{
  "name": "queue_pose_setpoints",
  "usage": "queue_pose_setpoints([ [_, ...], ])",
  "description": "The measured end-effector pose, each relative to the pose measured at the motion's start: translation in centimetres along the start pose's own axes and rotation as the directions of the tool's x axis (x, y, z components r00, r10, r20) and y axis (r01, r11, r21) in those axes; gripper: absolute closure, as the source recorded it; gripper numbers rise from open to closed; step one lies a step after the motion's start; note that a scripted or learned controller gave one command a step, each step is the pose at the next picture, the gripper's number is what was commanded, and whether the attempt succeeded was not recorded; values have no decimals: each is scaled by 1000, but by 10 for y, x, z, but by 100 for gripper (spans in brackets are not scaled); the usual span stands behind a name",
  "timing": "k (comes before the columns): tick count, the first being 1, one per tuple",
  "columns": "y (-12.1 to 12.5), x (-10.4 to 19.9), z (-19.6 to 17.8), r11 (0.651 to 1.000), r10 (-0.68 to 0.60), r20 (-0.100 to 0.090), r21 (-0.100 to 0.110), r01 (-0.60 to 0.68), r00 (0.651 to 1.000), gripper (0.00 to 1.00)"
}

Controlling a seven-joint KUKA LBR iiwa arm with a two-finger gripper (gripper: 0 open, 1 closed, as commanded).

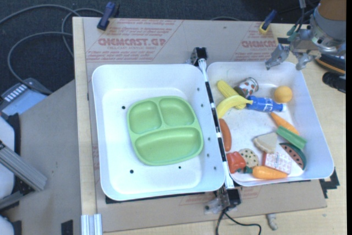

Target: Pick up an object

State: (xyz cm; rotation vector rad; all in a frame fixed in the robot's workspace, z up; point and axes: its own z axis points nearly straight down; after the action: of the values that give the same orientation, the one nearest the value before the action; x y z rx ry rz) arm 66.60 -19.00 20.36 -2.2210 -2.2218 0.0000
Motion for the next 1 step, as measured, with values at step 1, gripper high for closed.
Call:
queue_pose_setpoints([
  [1,0,64,114,1000,-1,-1,2,1,1000,0],
])
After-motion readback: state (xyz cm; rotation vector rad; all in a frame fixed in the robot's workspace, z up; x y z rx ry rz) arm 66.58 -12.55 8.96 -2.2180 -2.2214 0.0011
